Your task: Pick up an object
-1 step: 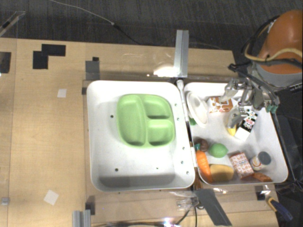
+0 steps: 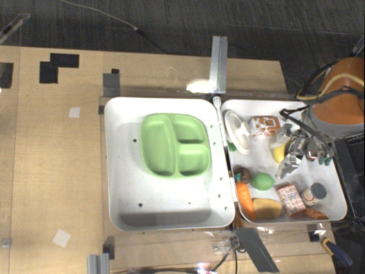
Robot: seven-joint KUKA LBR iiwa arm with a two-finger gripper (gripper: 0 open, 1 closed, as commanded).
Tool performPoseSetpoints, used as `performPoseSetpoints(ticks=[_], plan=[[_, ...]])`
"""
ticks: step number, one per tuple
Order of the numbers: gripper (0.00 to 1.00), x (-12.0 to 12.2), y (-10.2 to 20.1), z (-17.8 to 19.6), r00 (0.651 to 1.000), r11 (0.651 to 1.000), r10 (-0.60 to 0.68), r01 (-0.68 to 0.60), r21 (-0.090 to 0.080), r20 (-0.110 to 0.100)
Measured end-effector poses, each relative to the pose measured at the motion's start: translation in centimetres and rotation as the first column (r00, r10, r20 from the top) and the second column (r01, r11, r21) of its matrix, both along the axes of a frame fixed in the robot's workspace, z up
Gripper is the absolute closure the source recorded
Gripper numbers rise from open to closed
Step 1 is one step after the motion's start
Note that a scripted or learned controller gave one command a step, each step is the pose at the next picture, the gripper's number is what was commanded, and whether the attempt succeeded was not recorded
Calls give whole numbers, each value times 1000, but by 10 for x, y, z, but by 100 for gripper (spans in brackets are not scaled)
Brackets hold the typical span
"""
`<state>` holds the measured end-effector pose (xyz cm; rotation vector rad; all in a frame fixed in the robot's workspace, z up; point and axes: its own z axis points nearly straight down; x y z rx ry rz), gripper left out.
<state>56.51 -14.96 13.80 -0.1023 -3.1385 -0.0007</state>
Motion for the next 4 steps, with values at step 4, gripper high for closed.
performPoseSetpoints(ticks=[4], plan=[[0, -7, 37, 2, 992, 992, 124, -124, -2, 10]])
